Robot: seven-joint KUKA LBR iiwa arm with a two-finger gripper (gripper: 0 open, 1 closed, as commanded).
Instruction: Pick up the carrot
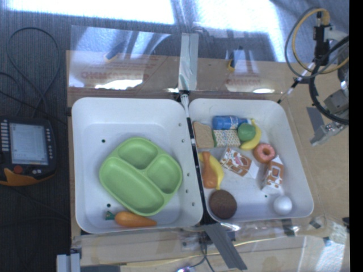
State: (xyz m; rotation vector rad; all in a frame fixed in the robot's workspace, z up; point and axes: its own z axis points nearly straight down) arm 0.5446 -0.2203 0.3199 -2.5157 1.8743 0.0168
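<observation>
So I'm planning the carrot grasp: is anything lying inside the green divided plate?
The green divided plate holds nothing in its three compartments. The carrot lies outside it, beside its near rim on the left bin floor. What's under the plate is hidden.

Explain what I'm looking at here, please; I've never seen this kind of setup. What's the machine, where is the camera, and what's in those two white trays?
One camera looks down at a slant on a bench with two shallow white bins. The robot arm is at the right edge, outside the bins; its gripper is not clear enough to judge. The left bin holds a green divided plate and, at its front edge, the carrot it is meant to pick up, lying untouched. The right bin holds toy foods: a doughnut, a banana, a brown ball, a white ball and small packets. The handheld controller lies on the floor at left.
</observation>
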